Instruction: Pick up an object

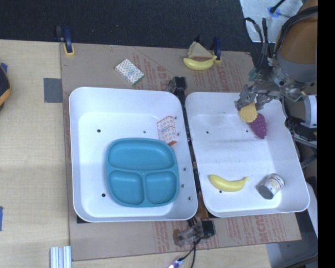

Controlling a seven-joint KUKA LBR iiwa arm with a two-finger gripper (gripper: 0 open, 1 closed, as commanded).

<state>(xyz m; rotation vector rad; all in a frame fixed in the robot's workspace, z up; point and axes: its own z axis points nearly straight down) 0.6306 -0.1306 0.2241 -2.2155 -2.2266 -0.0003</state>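
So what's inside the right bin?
In the right bin: a banana, a small can, a purple item, and a yellow piece right under the pincer, which covers its top.

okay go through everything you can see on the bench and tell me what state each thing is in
claw: over the right bin's far end, a yellow lump at its tip
purple item: lying beside the lump
banana: lying flat in right bin
can: tipped on its side
blue tray: flat in left bin
second banana: outside the bins
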